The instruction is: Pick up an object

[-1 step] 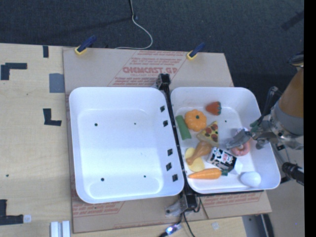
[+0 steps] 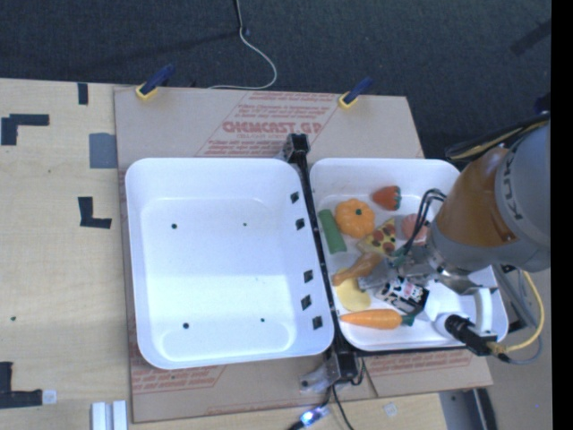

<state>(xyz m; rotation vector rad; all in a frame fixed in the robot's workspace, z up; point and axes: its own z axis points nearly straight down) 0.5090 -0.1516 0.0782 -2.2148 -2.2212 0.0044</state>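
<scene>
1. You have two white bins on a cardboard sheet (image 2: 269,124) at the centre of the frame. The left bin (image 2: 219,258) fills the centre-left; the right bin (image 2: 358,173) sits just beside it, with a black divider strip (image 2: 309,240) running between them.
2. The arm (image 2: 501,209) enters from the right edge, its orange band above the wrist, and bends down over the right bin.
3. The gripper (image 2: 405,287) is low among the objects at the middle of the right bin. The wrist covers its fingers, so you cannot tell from this angle whether they are parted or clenched, nor whether anything sits between them.
4. Objects in the right bin, all crowded in its left half:
   - a small orange pumpkin (image 2: 354,217), upper left of the pile;
   - a green stick-shaped piece (image 2: 330,231) just left of the pumpkin, against the divider;
   - a red strawberry-like piece (image 2: 387,196) towards the top;
   - a carrot (image 2: 372,320) lying flat along the bottom wall;
   - a pale yellow piece (image 2: 354,299) just above the carrot;
   - a tan piece (image 2: 356,270), possibly a drumstick, between the pumpkin and the yellow piece.
5. A black-and-white item (image 2: 403,294) lies directly under the gripper; its identity is unclear.
6. Two clamps, yellow and blue (image 2: 154,81) (image 2: 355,90), hold the sheet's top edge.
</scene>
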